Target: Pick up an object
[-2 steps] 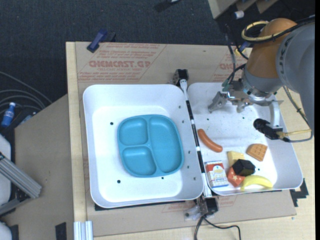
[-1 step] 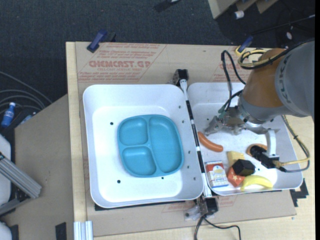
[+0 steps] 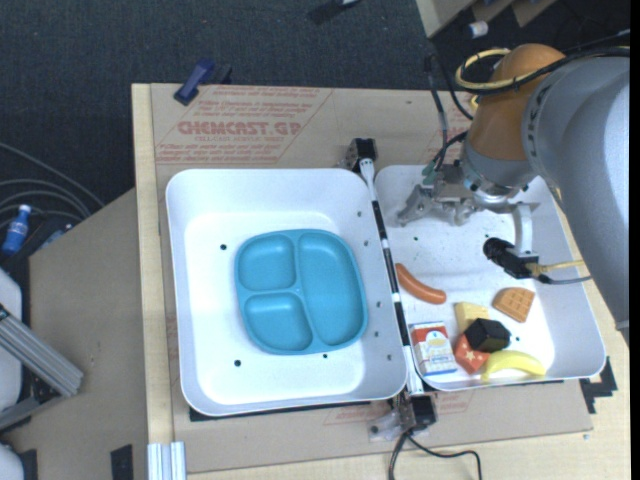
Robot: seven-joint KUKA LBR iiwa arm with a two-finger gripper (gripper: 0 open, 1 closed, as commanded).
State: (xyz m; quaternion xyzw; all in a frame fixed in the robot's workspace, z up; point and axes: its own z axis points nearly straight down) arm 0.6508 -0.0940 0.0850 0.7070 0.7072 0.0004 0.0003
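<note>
Banana point(image 3: 515, 366), tomato point(image 3: 469, 352), carton point(image 3: 433, 349), waffle point(image 3: 514, 303) and sausage point(image 3: 420, 284) lie unlifted along the right bin's point(image 3: 578, 340) near side, while my tool point(image 3: 433, 205) hangs over its far left corner, grip unreadable, so the pick is all ahead.

The arm point(image 3: 580, 118) runs off the right edge, so its base and most of its grey body are cut away. Its bulk covers the upper right corner of the right bin point(image 3: 575, 353). The gripper point(image 3: 437, 206) sits under the wrist, and whether its fingers stand apart or together cannot be told. The black block point(image 3: 488, 334) hides part of the red piece point(image 3: 468, 352) and of the yellow wedge point(image 3: 470, 314) beside it. Print on the small carton point(image 3: 433, 349) is too small to read
</note>
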